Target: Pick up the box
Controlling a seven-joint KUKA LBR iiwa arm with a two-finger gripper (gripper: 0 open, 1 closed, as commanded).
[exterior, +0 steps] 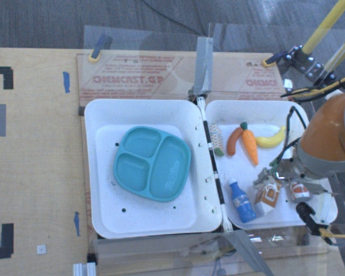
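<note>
Left white bin (103, 171): I see a teal three-compartment plastic plate (152, 163). Right white bin (230, 111): blue bottle (241, 200) near the front, orange sausage (234, 141), carrot (250, 145) and yellow banana (270, 138) behind. Small brown-and-white carton box (268, 195) lies beside the bottle, the gripper (279, 180) directly over it; I cannot tell its state.

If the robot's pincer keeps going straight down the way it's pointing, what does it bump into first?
Most likely the small box in the right bin. The pincer hangs right above it, though this slanted view leaves the height unclear. The blue bottle lies off to the side.
</note>
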